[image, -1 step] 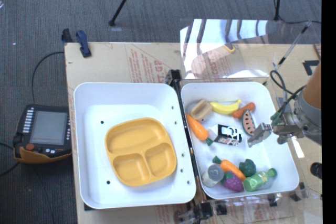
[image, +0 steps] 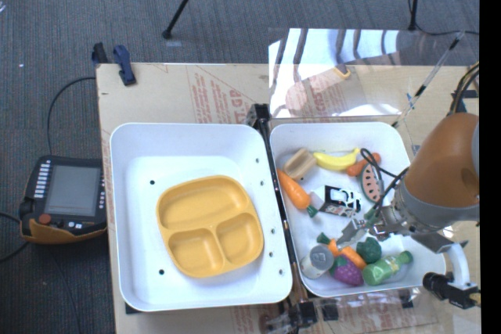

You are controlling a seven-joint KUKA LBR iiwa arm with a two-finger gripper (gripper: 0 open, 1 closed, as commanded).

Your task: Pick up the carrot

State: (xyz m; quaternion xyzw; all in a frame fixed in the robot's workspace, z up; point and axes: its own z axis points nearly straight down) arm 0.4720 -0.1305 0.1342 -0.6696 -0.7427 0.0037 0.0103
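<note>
Gripper (image: 350,229) hangs low in the right bin (image: 398,133) among crowded toy food, near a broccoli (image: 368,250) and purple grapes (image: 347,272) — whether its fingers hold anything, I cannot tell. Carrot (image: 295,191) lies farther back by the bin's left wall, apart from the gripper. Beyond it sits a banana (image: 335,161). The left bin (image: 141,141) holds a yellow divided plate (image: 176,203).

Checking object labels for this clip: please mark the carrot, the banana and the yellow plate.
carrot (image: 294,190): camera view, middle of its orange body.
banana (image: 335,161): camera view, middle of the yellow curve.
yellow plate (image: 205,198): camera view, floor of its big compartment.
</note>
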